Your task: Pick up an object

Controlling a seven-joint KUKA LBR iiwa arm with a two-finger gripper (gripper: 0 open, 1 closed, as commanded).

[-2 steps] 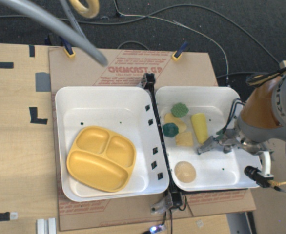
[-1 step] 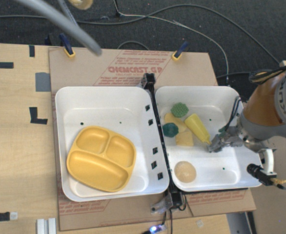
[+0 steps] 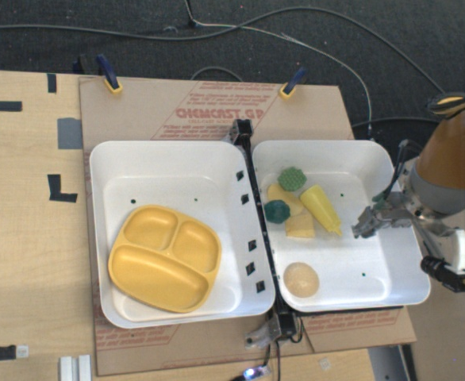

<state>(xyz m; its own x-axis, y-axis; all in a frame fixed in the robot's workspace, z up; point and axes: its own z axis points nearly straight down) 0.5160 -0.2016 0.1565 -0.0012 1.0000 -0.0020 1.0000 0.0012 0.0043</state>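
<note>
Bins sat side by side on a sheet of cardboard [image 3: 209, 109] laid over the wooden table [image 3: 26, 213], with two blue-and-yellow clamps [image 3: 108, 75] pinning the sheet's far edge. The left bin [image 3: 105, 161] carried a yellow divided plate [image 3: 164, 257], lying flat and slightly turned. The right bin [image 3: 359, 153] held a small cluster near its left wall: a green knobbly ball [image 3: 292, 179] at the far side, a yellow cone [image 3: 320, 209] slanting beside it, a dark teal lump [image 3: 277, 211] touching a pale yellow wedge [image 3: 299, 225], and another yellow piece [image 3: 278, 194] partly hidden behind them. A round beige disc [image 3: 301, 279] lay apart, near the bin's front edge. The arm [image 3: 443, 161] reached in from the right, and its gripper [image 3: 367, 225] hung low over the bin's right half, just beside the tip of the cone but not touching it. Nothing lay between the fingers; whether they were spread or closed I could not tell. Cables [image 3: 296, 14] trailed across the dark floor behind.
</note>
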